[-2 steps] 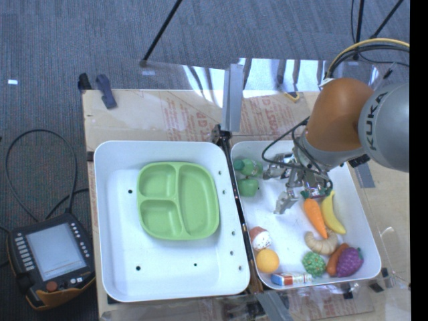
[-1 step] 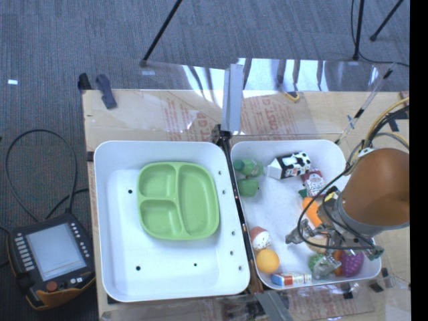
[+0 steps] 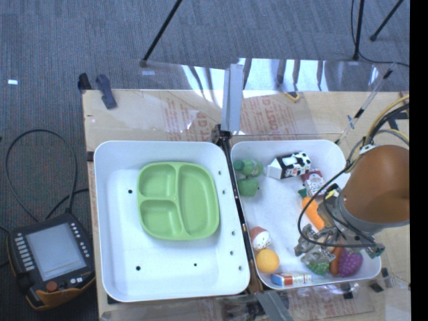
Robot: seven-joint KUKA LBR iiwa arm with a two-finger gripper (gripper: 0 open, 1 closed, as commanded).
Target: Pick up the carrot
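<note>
Carrot (image 3: 311, 212) in right bin (image 3: 289, 146) among toys, green plate (image 3: 178, 200) in left bin (image 3: 107, 246), tool (image 3: 319, 245) grip unclear.

Robot lab, teach pendant (image 3: 48, 255), tripod legs (image 3: 165, 24), carpet (image 3: 67, 39)

The arm (image 3: 378, 186), cut off at the right edge, overhangs the right bin (image 3: 289, 146) and hides its right wall. The carrot (image 3: 311, 214) shows as an orange sliver, its lower end covered by the gripper (image 3: 321, 245). The purple grapes (image 3: 350, 263) and a green item (image 3: 319, 267) are partly masked. Fingertip detail is too cluttered to resolve.
</note>
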